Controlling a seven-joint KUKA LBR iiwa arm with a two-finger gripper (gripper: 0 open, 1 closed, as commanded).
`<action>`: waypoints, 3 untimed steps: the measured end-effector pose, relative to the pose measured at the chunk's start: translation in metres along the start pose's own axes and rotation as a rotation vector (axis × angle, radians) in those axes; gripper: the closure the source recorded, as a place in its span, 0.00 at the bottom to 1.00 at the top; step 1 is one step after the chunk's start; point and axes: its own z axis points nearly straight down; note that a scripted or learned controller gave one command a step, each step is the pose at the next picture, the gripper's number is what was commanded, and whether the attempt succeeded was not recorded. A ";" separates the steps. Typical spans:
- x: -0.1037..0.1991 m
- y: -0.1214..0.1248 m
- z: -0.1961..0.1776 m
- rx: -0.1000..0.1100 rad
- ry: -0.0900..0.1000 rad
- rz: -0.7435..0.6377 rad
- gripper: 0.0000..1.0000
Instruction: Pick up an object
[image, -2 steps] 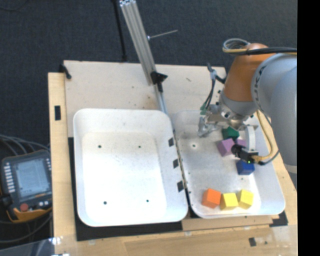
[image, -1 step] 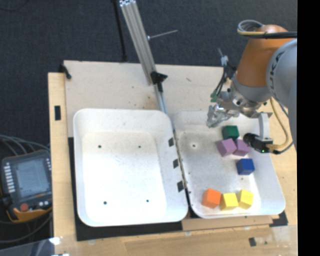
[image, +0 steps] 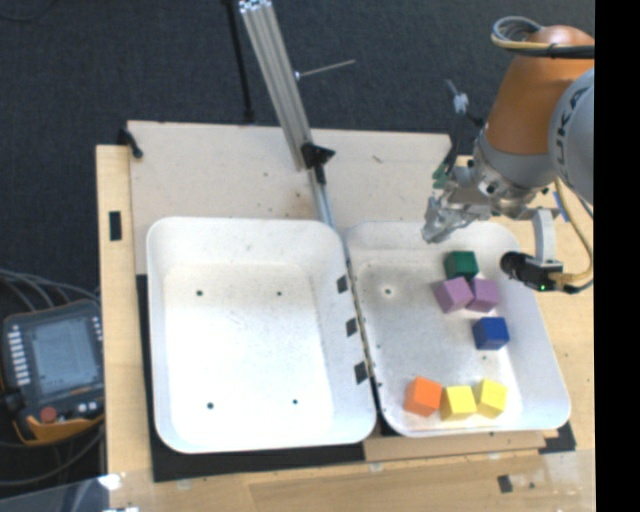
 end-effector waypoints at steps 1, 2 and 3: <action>0.050 -0.005 0.004 0.006 0.001 -0.010 1.00; 0.093 -0.004 0.009 0.007 0.001 -0.010 1.00; 0.135 0.007 0.007 0.004 0.002 -0.011 1.00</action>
